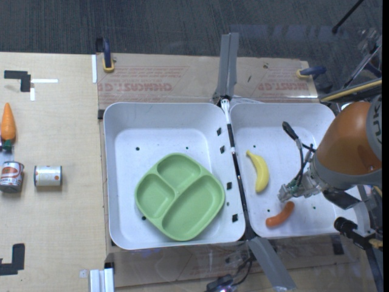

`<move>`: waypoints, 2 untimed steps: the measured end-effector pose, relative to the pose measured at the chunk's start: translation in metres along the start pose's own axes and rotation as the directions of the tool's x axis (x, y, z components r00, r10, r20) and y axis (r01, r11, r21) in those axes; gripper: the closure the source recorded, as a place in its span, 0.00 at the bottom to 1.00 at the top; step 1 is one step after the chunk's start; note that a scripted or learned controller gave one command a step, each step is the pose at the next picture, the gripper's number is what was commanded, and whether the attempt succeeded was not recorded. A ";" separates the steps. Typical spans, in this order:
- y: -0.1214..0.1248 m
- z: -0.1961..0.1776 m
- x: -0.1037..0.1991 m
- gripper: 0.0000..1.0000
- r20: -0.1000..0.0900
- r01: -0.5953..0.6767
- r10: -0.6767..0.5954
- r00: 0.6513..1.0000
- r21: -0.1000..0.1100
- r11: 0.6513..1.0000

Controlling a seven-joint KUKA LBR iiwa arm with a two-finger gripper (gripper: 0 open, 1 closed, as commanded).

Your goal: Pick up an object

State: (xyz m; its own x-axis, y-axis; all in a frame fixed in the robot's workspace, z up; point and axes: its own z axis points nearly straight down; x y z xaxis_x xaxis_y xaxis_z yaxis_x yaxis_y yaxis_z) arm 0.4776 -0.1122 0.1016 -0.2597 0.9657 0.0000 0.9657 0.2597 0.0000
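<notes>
While the grey arm (355, 148) with its orange band reached in from the right, its gripper (290, 191) hung low over the right bin (285, 117), just above the upper end of a small orange-red sausage-shaped object (279, 215). At that angle the metal tip looked very close to the object, perhaps touching it, but the picture did not settle that. Nothing could be seen between the fingers, and how far apart they stood could not be made out from the slanted overhead view.

The sausage-shaped object lay tilted on the bin floor near the front edge, its lower end pointing toward the front left. A banana (259, 171) lay well to the upper left of it in the same bin, curved, with its stem end toward the divider between the bins. A dark cable ran from the back of the right bin down toward the wrist.

The left bin (121, 132) held a green divided plate (180, 196) with three compartments, resting toward the front of the bin floor.

On the wooden bench (61, 102) to the left of the bins, well apart from them, stood a carrot (7, 123), a can with a red label (11, 177), and a second can (48, 177) lying on its side just beside the first.
</notes>
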 end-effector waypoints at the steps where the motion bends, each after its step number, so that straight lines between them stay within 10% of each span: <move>1: 0.013 -0.155 -0.062 1.00 0.002 -0.004 0.004 1.000 0.000 1.000; 2: 0.013 -0.155 -0.062 0.00 0.002 -0.004 0.004 1.000 0.000 1.000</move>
State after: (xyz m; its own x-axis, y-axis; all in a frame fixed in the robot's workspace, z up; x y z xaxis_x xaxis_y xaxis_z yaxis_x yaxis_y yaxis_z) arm 0.5059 -0.1683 0.2570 -0.2556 0.9668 -0.0016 0.9668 0.2556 0.0000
